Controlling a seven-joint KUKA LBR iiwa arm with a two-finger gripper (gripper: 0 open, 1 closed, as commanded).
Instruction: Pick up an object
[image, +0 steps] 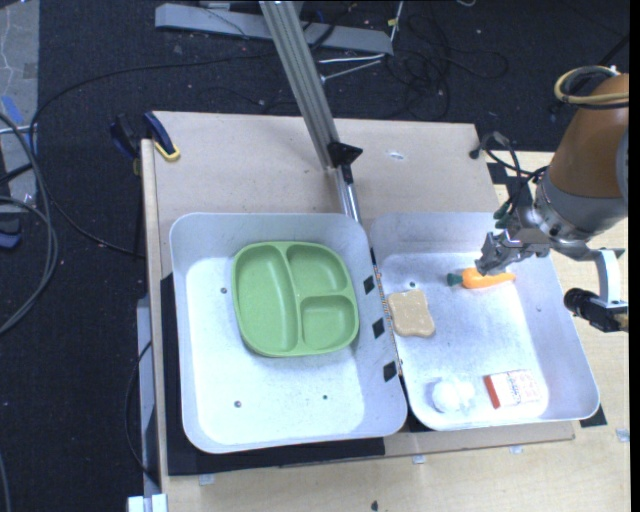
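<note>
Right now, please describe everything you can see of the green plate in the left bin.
The green plate is a rounded square of matte, plastic-looking material with a raised rim. Ridges divide it into three compartments: one long at its left, two smaller at its right. All three look bare. It lies flat, turned slightly, on the floor of the left bin, toward the upper middle. Only the bin touches it; the gripper is over the other bin.

Grey arm (585, 195), orange band
</note>
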